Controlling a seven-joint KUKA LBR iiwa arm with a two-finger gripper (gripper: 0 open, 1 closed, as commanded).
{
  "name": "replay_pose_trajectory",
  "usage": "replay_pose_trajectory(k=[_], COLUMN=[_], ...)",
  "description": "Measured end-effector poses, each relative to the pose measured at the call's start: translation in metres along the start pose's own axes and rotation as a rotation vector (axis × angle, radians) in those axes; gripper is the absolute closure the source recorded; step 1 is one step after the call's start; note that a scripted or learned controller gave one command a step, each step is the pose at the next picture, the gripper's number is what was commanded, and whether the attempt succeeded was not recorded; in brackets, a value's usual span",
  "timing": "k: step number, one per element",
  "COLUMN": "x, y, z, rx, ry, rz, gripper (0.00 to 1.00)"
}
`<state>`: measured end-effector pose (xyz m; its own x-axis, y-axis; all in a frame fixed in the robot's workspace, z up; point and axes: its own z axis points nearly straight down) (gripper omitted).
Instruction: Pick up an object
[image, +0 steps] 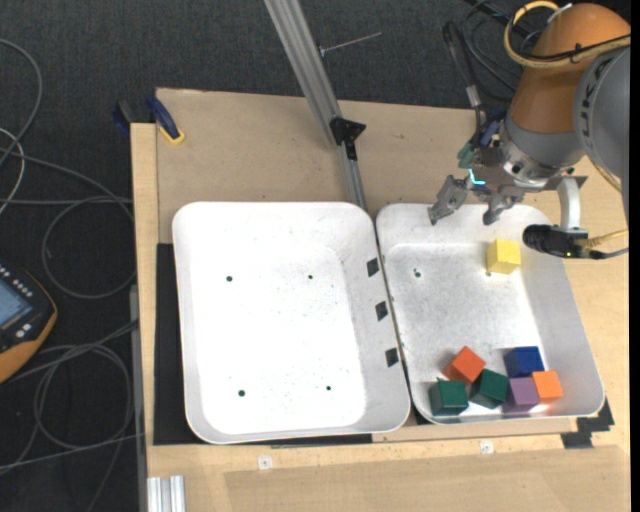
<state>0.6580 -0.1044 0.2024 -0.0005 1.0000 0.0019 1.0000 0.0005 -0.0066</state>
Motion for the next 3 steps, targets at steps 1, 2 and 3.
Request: replay_pose_trajectory(k=[1, 2, 3], x=[0.000, -0.010, -0.009], y=[0.001, 0.000, -0.001], z=[-0.003, 0.046, 0.099], rx=[-0.004, 0.000, 0.001], ry=[-0.001, -0.001, -0.001], rz=[-0.001, 0.002, 0.001], gripper=[0.00, 0.00, 0.00])
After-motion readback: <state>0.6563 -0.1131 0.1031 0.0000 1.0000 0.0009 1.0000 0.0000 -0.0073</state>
